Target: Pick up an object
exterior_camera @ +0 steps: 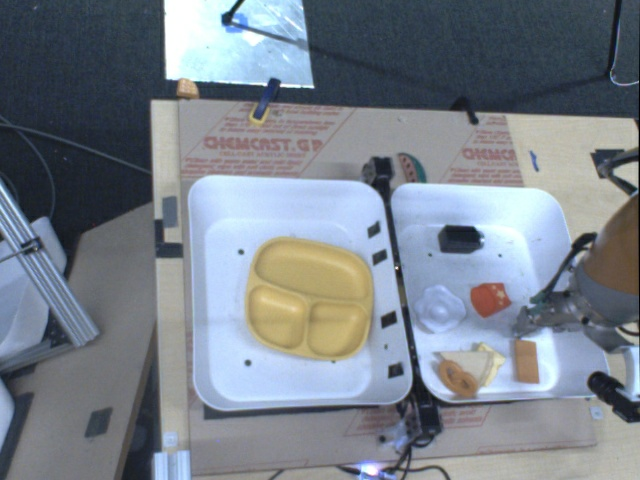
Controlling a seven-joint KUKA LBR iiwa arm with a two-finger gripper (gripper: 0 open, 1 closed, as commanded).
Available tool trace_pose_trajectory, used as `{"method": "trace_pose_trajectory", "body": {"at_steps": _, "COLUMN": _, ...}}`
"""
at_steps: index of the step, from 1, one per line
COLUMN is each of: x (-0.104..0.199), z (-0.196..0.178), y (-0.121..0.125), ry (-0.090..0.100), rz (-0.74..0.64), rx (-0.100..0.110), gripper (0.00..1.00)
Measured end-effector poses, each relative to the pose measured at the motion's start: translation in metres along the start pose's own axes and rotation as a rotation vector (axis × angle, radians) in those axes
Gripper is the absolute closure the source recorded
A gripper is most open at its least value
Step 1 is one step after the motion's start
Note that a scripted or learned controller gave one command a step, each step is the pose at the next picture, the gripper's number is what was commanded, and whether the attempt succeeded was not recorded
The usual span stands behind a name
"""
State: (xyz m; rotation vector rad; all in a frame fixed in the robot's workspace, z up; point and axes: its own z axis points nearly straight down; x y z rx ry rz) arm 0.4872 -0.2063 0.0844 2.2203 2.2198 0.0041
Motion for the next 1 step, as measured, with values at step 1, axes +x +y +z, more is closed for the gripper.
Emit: {"method": "trace_pose_trajectory", "body": {"at_steps": 1, "x": 0.0, "z": 0.0, "y": 0.0, "ry": 0.0, "rz": 0.0, "rx": 0.0, "gripper": 1.0}}
